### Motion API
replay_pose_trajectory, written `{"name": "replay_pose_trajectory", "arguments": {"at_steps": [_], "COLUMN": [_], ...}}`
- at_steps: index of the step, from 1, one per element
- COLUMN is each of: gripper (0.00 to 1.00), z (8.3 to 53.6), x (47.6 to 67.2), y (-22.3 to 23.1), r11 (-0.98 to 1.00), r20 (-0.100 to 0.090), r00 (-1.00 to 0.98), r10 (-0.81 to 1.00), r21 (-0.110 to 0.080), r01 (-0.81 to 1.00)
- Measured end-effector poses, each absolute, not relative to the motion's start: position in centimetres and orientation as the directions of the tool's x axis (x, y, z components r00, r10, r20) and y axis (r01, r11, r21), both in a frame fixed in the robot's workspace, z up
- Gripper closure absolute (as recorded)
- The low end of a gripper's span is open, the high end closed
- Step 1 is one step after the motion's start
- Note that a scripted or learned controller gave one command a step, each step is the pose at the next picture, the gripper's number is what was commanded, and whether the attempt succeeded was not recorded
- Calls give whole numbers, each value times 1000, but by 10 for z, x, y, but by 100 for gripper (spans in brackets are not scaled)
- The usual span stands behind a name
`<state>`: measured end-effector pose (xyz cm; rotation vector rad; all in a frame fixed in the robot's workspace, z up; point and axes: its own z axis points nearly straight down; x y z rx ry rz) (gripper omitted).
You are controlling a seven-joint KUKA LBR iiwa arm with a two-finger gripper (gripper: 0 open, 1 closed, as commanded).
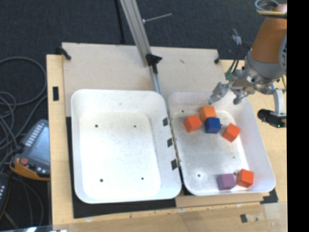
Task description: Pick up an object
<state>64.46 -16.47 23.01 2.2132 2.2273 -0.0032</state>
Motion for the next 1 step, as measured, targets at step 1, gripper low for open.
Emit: {"name": "replay_pose_trajectory", "arguments": {"at_steps": [1], "gripper": [0], "z": [94], "x": [664], "y": [-178], "r11": [5], "r20": [-1], "r00": [-5], "r10": [1000], "r21": [-4], "r01": [1000]}}
